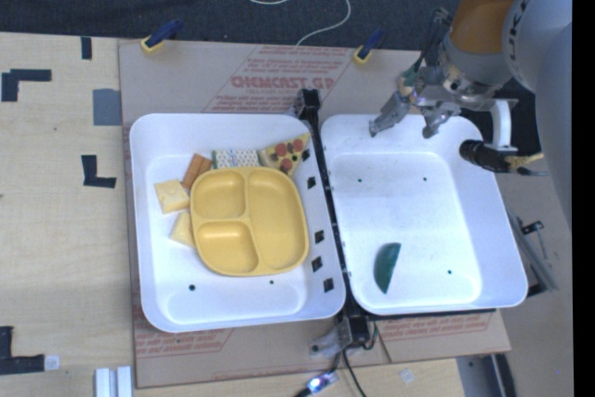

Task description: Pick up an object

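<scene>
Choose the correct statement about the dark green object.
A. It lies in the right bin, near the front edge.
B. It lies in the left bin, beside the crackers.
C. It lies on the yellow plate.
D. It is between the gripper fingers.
A: the dark green object lies on the floor of the right bin, near its front edge, far from the gripper at the back rim.

Bench under two white bins

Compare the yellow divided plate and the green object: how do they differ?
The yellow divided plate is broad with compartments; the green object is small, narrow and plain. The plate lies in the left bin over other items; the green object lies alone in the right bin. Neither touches the gripper.
</scene>
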